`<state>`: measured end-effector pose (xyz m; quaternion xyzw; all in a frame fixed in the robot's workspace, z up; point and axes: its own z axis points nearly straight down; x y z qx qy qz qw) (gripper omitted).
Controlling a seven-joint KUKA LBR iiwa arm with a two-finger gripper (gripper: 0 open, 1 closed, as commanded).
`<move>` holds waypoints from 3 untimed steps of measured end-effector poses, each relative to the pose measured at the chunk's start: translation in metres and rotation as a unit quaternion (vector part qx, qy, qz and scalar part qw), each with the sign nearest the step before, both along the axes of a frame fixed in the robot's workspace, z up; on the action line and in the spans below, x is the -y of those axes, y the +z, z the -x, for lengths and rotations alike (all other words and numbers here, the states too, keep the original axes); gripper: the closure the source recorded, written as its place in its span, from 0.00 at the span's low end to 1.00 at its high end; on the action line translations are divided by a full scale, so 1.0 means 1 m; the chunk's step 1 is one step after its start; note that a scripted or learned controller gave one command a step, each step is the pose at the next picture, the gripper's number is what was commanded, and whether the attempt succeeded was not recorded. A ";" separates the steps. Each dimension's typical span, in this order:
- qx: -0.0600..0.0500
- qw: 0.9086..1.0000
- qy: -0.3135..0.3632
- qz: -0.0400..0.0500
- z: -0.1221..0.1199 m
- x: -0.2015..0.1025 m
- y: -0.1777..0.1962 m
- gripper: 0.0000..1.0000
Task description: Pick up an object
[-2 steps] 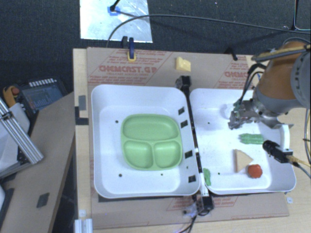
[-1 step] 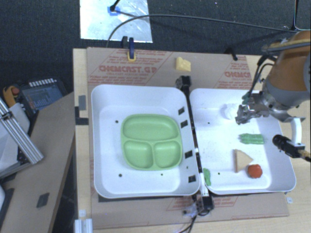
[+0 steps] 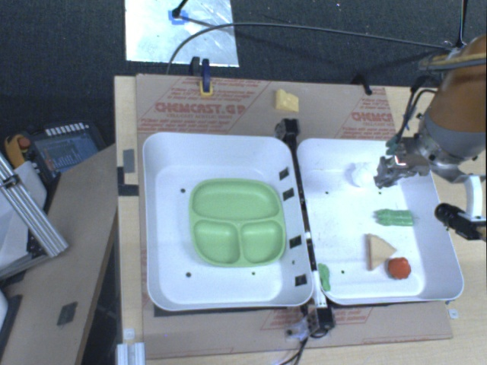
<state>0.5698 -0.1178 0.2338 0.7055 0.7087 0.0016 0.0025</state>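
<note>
In the right bin [image 3: 426, 280] lie a green leafy piece [image 3: 394, 218], a tan wedge [image 3: 377, 249], a red round piece [image 3: 398, 268] and a small white object [image 3: 356, 175]. A small green piece [image 3: 324, 277] rests by the bin's left wall. My gripper [image 3: 386, 173] hangs over the upper part of the right bin, just right of the white object and above the green leafy piece. Nothing shows between its tips.
The left bin [image 3: 163, 166] holds a green divided plate [image 3: 234, 221]. A yellow block [image 3: 287, 100] lies on the cardboard behind the bins. A blue-and-yellow clamp [image 3: 205, 77] stands at the back edge. Cables cross behind the bench.
</note>
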 end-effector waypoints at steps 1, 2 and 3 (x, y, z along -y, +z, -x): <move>-0.002 1.000 0.002 -0.001 0.004 -0.048 0.007 1.00; -0.003 1.000 0.002 -0.002 0.018 -0.105 -0.004 1.00; -0.003 1.000 0.002 -0.002 0.025 -0.157 -0.015 1.00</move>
